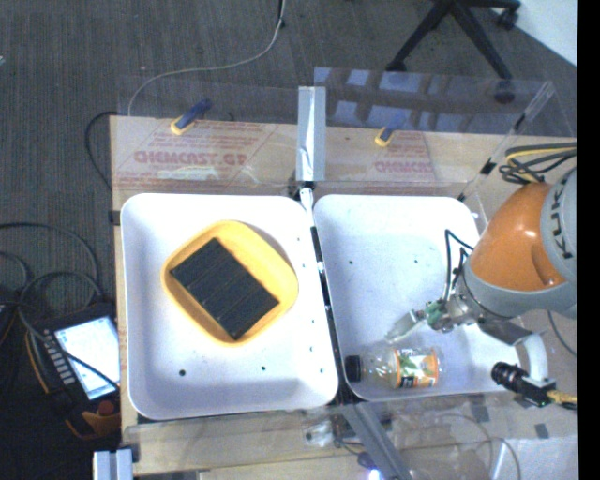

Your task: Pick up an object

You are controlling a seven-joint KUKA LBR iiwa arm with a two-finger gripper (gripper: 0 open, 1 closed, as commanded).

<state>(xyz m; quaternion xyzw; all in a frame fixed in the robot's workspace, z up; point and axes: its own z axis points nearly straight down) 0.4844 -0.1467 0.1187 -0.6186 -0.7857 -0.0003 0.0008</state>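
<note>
One clear bottle [398, 367] just below gripper [419, 322]

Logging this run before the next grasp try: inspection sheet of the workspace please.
Surface: two white bins, left bin and right bin, on a wooden bench.
Job's things: yellow dish with dark ribbed pad in left bin; clear bottle, lying down, at right bin's front edge.
Clutter: nothing seen.
Hand: over right bin, above the bottle; grip state unclear.
Cables: black cables by the arm.
Surroundings: carpet, chair base, handheld screen.
</note>
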